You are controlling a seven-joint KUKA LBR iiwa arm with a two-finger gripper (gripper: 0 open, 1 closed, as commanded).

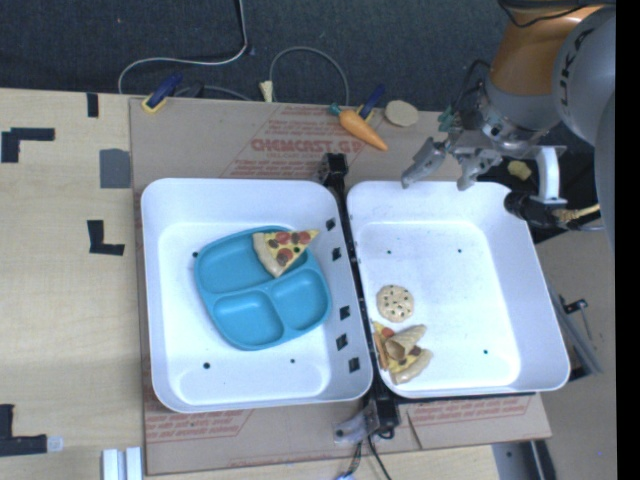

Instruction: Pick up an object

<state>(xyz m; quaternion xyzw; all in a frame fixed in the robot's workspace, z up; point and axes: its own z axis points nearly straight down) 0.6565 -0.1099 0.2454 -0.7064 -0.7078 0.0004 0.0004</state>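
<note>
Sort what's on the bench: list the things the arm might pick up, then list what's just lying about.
For the job:
- end effector, above the right bin's far edge
- cookie
- small food pieces beside it
- pizza slice
- blue divided plate in the left bin

Lying about:
- toy carrot behind the bins
- round beige piece near it

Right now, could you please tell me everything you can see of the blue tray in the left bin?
The blue tray looks like smooth moulded plastic, a rounded rectangle split into three compartments: one long one and two smaller ones. It lies flat on the floor of the left bin, turned at an angle to the walls. A pizza slice lies across its far edge, its tip pointing past the rim. Its compartments are otherwise bare.
</note>
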